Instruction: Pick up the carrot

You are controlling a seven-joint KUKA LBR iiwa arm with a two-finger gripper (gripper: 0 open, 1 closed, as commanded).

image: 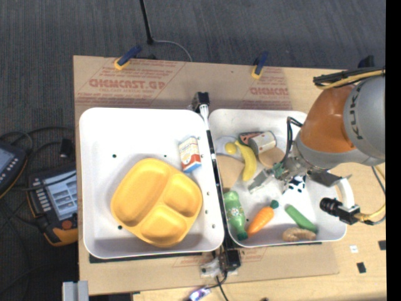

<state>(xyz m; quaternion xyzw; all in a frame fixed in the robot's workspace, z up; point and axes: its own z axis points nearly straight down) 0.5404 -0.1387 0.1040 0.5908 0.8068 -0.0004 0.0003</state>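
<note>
Carrot (261, 219): lying in the right bin (326, 234), near its front wall, orange body slanting up to the right with a small green tip at the upper end; nothing grips it.
Gripper (270, 174): low over the middle of the right bin, up and slightly right of the carrot and apart from it; whether it is spread or closed cannot be told (the metal parts blur together here).
Arm (341, 127): grey with an orange band, coming in from the right above the right bin.
Banana (247, 158): yellow, just left of the gripper, curving down the bin.
Green bottle (235, 211): against the right bin's left wall, just left of the carrot.
Green vegetable (300, 218): right of the carrot, slanted.
Brown piece (299, 234): in the front right corner, below the green vegetable.
Left bin (100, 130): holds a yellow divided plate (156, 199) and a small carton (190, 153) near its right wall.
Bench (138, 80): brown board under the 2 bins.
</note>
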